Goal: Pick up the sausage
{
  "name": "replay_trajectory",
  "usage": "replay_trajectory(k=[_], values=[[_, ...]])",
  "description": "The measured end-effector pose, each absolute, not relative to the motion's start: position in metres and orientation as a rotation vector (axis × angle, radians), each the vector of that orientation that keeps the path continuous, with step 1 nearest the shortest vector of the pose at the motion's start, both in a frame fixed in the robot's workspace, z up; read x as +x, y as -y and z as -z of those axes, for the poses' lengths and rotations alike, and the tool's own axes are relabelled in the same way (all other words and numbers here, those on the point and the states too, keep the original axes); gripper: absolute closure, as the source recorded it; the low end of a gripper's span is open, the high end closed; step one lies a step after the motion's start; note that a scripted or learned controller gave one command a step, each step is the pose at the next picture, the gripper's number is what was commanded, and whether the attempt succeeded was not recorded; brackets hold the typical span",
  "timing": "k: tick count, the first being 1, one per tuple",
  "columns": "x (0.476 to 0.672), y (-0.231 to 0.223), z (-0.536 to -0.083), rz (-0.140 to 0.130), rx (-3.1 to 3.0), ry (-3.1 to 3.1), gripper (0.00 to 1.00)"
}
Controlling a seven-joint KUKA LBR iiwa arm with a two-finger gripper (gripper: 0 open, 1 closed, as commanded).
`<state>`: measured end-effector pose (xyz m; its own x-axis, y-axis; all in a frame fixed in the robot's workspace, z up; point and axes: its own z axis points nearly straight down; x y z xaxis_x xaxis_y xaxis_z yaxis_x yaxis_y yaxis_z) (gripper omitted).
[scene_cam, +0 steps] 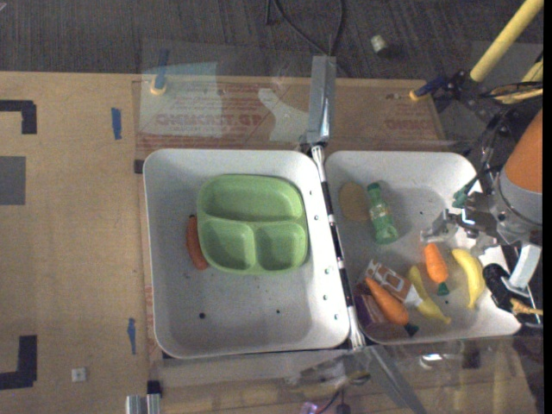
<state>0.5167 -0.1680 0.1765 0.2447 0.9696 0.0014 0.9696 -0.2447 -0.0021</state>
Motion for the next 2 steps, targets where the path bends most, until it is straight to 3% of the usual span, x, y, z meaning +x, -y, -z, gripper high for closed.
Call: replay_trajectory(k=[1, 2], values=[[0.482, 0.138, -0.088, 0.010, -2.629, 1.731, 0.00], [0.480, 0.184, -0.234, -0.002, -2.823, 1.377, 0.00]])
